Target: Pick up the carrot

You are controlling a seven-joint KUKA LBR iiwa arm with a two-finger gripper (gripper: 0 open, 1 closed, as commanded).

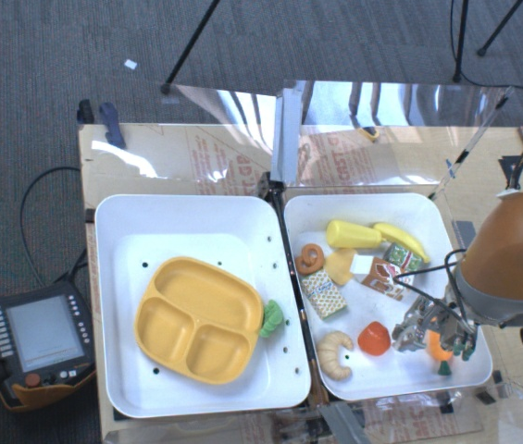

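The carrot (439, 345) is a small orange piece with a green tip. It lies at the near right corner of the right bin (428, 205). My gripper (430, 331) is low over it, coming in from the right, and its metal parts cover much of the carrot. Only a patch of orange and the green end by the bin's rim show. Whether the carrot is gripped is unclear.
A red tomato (373, 339) lies just left of the gripper, with a croissant (337, 354) further left. A banana (402, 239), a yellow bottle (354, 235), a donut (310, 258) and small boxes (323, 294) crowd the bin's far half. The left bin holds a yellow divided tray (196, 319).
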